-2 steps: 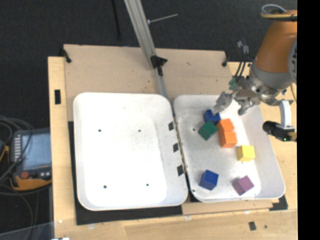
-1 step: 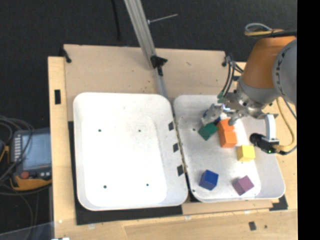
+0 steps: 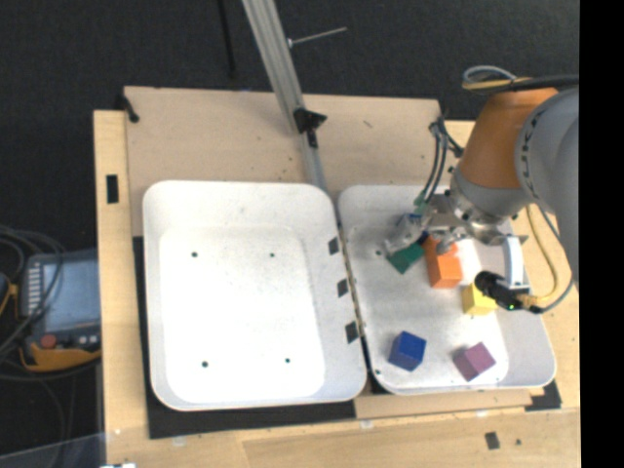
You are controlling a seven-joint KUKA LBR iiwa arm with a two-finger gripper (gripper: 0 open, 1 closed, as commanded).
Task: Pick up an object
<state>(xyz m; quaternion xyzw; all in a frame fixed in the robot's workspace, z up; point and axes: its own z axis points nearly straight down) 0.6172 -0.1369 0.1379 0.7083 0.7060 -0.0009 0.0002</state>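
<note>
Orange and green blocks lie close together in the right bin (image 3: 531,359), which is why the claw (image 3: 421,230) hangs low over that corner: the green block (image 3: 402,258) sits just beneath it and the orange block (image 3: 445,268) just beside. Whether the claw is wide or narrow cannot be told from this slant. A yellow block (image 3: 476,300), blue block (image 3: 408,350) and purple block (image 3: 474,360) lie apart, nearer the front edge. The left bin (image 3: 166,222) sits beside it on the desk (image 3: 195,135).

floor (image 3: 117,27): dark carpet | bench (image 3: 214,135): tan board | pendant (image 3: 58,300): left
</note>
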